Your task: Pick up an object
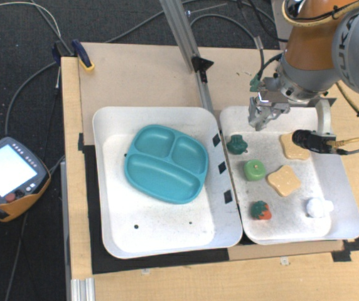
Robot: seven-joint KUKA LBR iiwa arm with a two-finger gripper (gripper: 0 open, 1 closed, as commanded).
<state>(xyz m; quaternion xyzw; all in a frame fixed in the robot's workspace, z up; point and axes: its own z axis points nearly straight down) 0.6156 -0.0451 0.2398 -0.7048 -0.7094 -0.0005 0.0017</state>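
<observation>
Six small objects lie in the bin (289, 226) under the gripper (263, 119), and any one of them answers the task. Closest to the gripper is the dark green piece (236, 145), a little toward the neighbouring bin. Next come the round green piece (254, 170) and one tan slice (290, 148), then the other tan slice (284, 180). Farthest from it are the red and green piece (261, 211) and the white piece (316, 207).

The gripper hangs over the back end of this bin with no object in it; we cannot tell if it is spread or pressed together.

We judge the round green piece the better target. It has bare floor on most sides, while the dark green piece sits near the wall between the bins. We should descend straight over its middle. The neighbouring bin (160, 223) holds a teal plate (167, 162), well apart from the gripper.
</observation>
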